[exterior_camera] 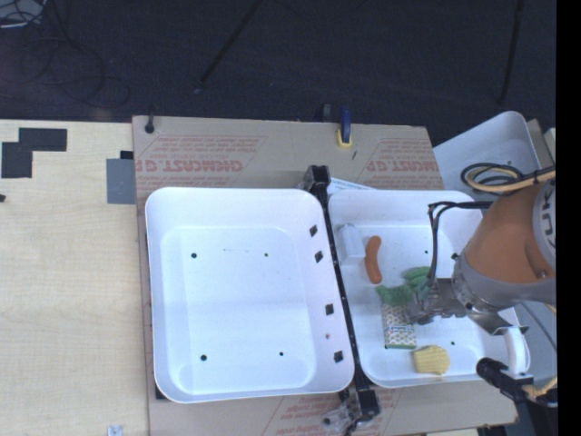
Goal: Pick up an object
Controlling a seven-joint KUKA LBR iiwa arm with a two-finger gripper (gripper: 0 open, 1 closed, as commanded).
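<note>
The arm's gripper [423, 305] is down inside the right bin [359, 221], and everything below is placed relative to it.

Nearest the camera, just below the gripper toward the bin's front edge, lies a yellow piece [431, 360], apart from the fingers and untouched. Beside that, directly under and left of the gripper, sits a patterned card [398, 326], flat on the bin floor; its upper end runs up to the gripper's tip, but whether they touch I cannot tell. At the gripper's own level, just left of it, a green leafy thing [406, 285] spreads up against the dark finger hardware. Farther back and left stands an orange sausage [373, 259], well clear. Beyond that, at the divider, a pale clear object [348, 240] is too faint to name.

The jaws are buried in dark hardware and shadow, so I cannot tell how they stand, and nothing can be seen between them.

By my reading, the reach into the bin is made, and the grasp and lift are left. The likeliest target is the green thing or the card.
</note>
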